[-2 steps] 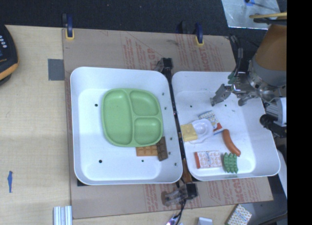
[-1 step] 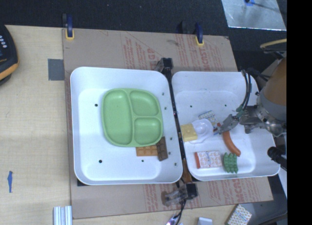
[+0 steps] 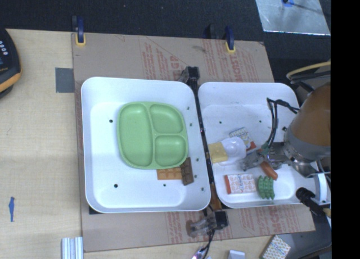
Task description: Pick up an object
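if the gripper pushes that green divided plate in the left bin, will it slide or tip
The green divided plate lies flat and low, so it would probably slide, not tip. It looks like stiff moulded plastic, likely light. The brown blocks at its lower edge might hinder it.

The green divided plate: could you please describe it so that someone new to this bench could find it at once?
Start at the left white bin of the two. The green divided plate lies flat near its middle, just above a small brown block and an orange piece. It is the bin's largest item, pale green, with three compartments.
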